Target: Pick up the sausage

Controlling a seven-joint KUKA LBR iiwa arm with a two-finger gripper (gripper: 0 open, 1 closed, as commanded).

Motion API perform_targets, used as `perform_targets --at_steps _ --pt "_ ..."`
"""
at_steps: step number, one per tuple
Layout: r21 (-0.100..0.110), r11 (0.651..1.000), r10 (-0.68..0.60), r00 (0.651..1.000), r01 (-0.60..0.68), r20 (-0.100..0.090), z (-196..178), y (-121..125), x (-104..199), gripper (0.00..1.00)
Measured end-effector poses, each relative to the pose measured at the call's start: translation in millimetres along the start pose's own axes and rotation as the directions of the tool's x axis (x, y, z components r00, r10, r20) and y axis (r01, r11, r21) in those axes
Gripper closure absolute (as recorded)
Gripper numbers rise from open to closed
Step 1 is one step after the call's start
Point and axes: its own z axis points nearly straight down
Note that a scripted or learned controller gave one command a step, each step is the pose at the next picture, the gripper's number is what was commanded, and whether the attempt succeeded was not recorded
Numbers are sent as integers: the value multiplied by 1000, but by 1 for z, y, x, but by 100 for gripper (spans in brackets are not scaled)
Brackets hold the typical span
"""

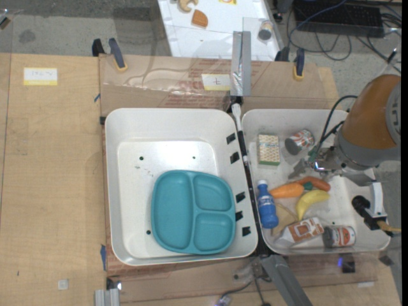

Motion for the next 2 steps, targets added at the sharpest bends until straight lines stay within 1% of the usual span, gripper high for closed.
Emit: perform_targets --at_steps 1,2 --pt "-3 1000 7 1000 -7 0 -11 0 -3 100" --pt "-3 1000 7 1000 -7 0 -10 0 -3 0"
